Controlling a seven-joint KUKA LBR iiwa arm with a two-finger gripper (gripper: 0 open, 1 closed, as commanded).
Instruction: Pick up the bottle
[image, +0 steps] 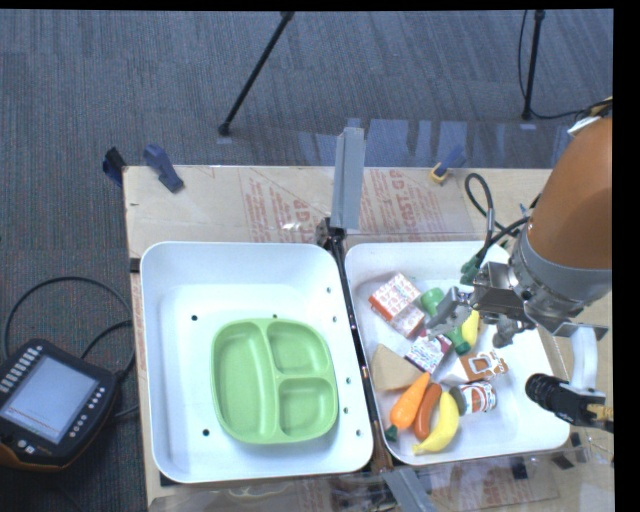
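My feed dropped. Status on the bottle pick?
Gripper low in right bin, over the clutter. Green bottle beside it, not held. Carton and banana nearby.

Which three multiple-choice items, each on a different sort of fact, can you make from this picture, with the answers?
1. Where is the green tray?
A. left bin
B. right bin
C. on the floor

2. How many compartments has the tray?
A. two
B. three
C. five

3. Where is the gripper?
A. over the left bin
B. over the right bin
C. outside both bins

Answers: 1 A, it lies in the left bin. 2 B, one long section and two small ones show. 3 B, it hangs above the food items in the right bin, near the carrot and banana.
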